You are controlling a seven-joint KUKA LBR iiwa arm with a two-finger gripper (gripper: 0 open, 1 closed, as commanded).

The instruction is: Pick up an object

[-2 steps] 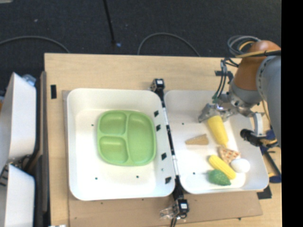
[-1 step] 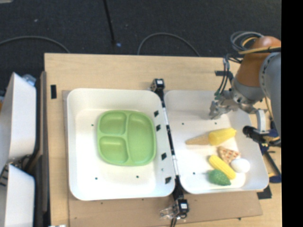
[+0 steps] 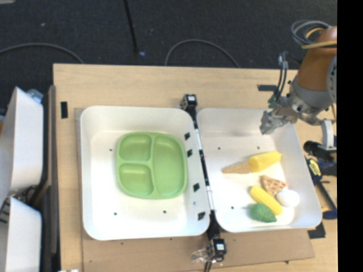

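The grey two-finger gripper (image 3: 271, 122), finger state indiscernible, hovers over the right white bin's (image 3: 238, 211) far corner, apparently approaching; next comes descending onto the nearby yellow plastic ice-cream cone (image 3: 253, 163).

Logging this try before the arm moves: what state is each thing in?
Gripper: over right bin's far corner, holding nothing visible.
Green divided plate: flat in left bin.
Ice cream cone: lying on its side.
Corn cob: lying flat.
Broccoli: against the corn.
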